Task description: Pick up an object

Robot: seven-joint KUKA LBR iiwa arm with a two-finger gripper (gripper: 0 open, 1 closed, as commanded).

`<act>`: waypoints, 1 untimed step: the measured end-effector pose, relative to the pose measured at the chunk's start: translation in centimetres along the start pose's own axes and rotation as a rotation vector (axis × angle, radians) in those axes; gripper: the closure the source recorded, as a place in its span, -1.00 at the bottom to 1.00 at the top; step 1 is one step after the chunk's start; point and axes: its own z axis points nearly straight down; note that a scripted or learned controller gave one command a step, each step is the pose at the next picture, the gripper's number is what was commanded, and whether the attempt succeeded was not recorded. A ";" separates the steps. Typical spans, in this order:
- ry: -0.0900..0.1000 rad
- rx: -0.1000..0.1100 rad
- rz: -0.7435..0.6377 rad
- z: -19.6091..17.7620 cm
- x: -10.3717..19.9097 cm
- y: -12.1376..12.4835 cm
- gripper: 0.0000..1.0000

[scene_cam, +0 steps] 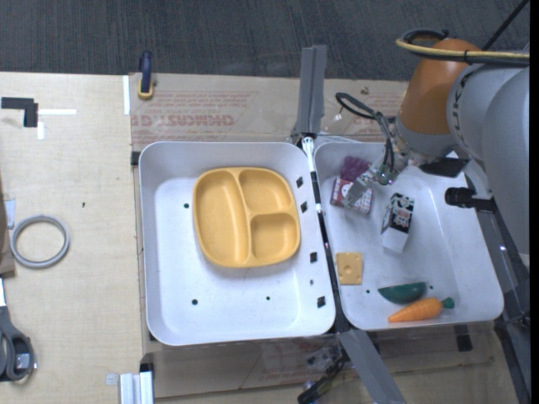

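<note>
In the right bin (459, 251), my gripper (367, 186) hangs low over the back left corner, right at a small purple and pink packet (344, 188). It overlaps the packet's right edge, and whether it touches the packet cannot be made out. A white carton with black marks (397, 219) stands just right of the gripper. Nearer the front lie a yellow cheese slice (349, 268), a dark green piece (404, 291) and an orange carrot (417, 310).
The left bin (168, 251) holds a yellow divided plate (247, 215). A grey divider post (312, 82) rises between the bins at the back. On the bench at the left lie a grey ring (38, 241) and scissors (13, 352).
</note>
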 end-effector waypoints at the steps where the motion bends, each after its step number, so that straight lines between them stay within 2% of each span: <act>1: 0.006 0.009 -0.005 -0.8 0.2 -0.1 1.00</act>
